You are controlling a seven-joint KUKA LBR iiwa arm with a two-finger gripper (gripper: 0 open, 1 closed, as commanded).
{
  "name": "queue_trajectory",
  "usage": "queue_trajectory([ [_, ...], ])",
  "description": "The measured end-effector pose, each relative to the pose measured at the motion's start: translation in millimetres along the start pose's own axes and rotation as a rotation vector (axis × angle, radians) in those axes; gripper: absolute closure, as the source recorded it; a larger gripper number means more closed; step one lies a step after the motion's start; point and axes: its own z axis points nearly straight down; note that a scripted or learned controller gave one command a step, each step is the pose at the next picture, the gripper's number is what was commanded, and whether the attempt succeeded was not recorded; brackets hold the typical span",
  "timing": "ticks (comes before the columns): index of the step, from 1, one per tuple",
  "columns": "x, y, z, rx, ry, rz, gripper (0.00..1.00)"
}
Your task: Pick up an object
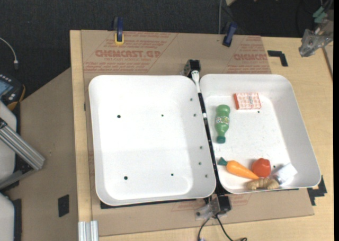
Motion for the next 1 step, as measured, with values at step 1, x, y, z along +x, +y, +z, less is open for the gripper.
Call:
queue_trajectory([
  [1,0.1,1.0,-10.9,-0.004,-0.003,-0.001,1.0],
])
